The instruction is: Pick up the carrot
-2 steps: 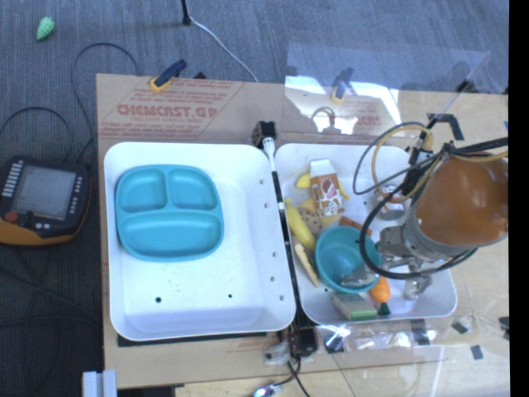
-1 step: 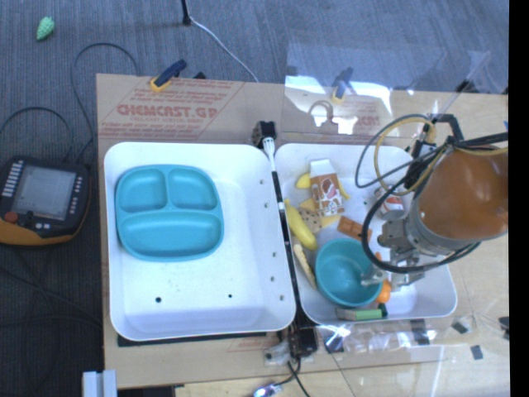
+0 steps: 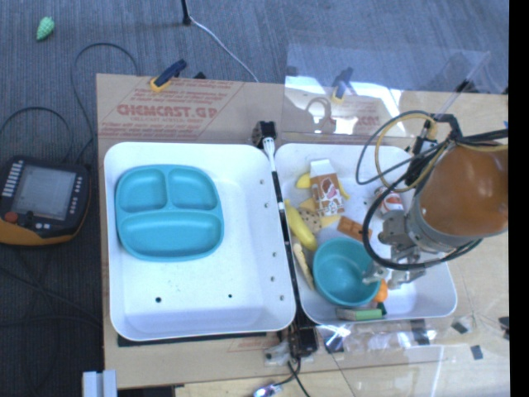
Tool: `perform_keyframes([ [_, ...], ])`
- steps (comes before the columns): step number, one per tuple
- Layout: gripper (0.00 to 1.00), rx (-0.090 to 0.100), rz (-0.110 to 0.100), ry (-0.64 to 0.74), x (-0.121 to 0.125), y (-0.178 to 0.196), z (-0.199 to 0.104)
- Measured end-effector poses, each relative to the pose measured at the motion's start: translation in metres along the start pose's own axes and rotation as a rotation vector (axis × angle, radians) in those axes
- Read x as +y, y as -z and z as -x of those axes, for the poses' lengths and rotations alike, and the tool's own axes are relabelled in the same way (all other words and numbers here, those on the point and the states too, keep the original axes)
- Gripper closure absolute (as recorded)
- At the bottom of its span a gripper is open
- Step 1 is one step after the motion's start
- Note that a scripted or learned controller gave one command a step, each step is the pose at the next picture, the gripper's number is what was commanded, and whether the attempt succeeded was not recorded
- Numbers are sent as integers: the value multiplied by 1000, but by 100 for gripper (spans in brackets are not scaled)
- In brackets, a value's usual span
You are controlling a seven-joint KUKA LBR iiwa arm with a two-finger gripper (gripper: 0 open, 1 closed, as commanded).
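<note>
White right-hand bin (image 3: 438, 300) holds the action: gripper (image 3: 393, 273) hangs low beside the teal bowl (image 3: 343, 271), its opening impossible to judge. Carrot (image 3: 381, 291) peeks orange just below it, nearly touching, long axis hidden.

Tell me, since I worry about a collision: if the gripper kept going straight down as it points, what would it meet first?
Probably the carrot, an orange bit right under the gripper, by the rim of the teal bowl. Depth is unclear; it might clip the rim first.
</note>
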State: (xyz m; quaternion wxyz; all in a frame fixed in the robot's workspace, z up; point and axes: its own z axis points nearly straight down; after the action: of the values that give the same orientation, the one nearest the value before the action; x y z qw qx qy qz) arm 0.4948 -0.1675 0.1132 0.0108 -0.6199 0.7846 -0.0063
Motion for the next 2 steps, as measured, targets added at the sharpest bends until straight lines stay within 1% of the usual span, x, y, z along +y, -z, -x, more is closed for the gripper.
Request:
perform_keyframes([
  [1, 0, -1, 1, 0, 0, -1, 0],
  [2, 0, -16, 18, 328, 0, -22, -24],
])
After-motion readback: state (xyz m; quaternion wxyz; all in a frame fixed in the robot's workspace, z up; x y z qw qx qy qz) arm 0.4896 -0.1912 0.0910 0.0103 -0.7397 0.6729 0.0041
